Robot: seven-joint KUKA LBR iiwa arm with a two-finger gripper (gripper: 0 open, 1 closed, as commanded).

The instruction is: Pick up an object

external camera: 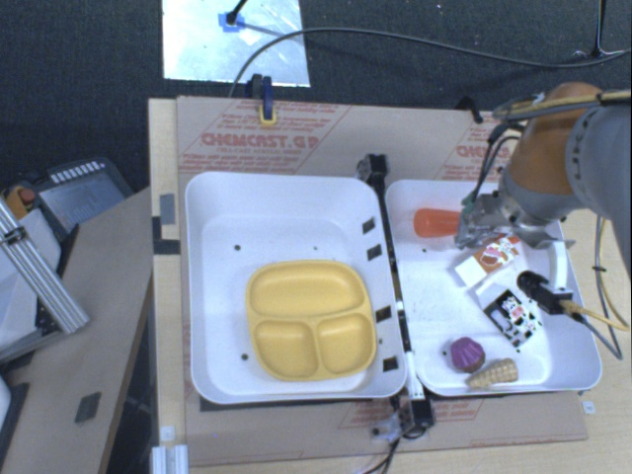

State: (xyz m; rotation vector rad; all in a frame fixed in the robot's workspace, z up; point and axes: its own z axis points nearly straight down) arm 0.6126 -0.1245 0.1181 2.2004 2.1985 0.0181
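The right bin (573, 363) holds several things. An orange carrot-shaped piece (433, 222) lies at its upper left. My gripper (473, 229) hangs low over that piece's right end, which it hides. Just below the gripper lies a small white box with an orange label (490, 258). A black-and-white cow-patterned card (513, 317) sits lower in the bin. Along the front wall rest a purple lump (466, 353) and a tan cone (494, 372).
The left bin (212, 215) holds a yellow divided plate (310, 319). A black divider strip (385, 255) runs between the two bins. The arm (568, 156) comes in over the right bin's upper right corner.
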